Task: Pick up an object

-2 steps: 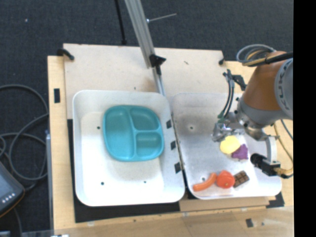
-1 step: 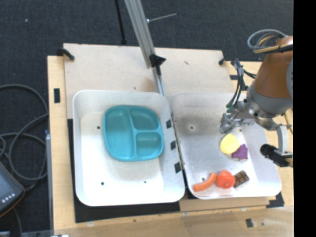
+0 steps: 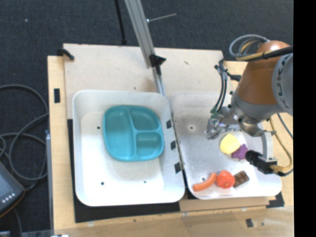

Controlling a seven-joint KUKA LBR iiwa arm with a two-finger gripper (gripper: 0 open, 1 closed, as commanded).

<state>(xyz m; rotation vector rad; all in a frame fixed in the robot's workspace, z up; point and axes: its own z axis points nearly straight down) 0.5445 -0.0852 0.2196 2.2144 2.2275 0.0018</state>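
Your gripper (image 3: 214, 130) hangs over the right bin (image 3: 197, 147), just left of the yellow object (image 3: 229, 143); you cannot tell how its fingers stand. A purple piece (image 3: 240, 152) touches the yellow one. The carrot (image 3: 204, 181), tomato (image 3: 225, 179) and brown block (image 3: 241, 178) lie near the front rim. A teal divided plate (image 3: 133, 133) sits in the left bin (image 3: 89, 181).

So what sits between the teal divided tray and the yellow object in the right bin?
In the camera view, the bins' adjoining rims and bare floor of the right bin, then the pincer hanging just left of the yellow object. Teal tray lies in the left bin.
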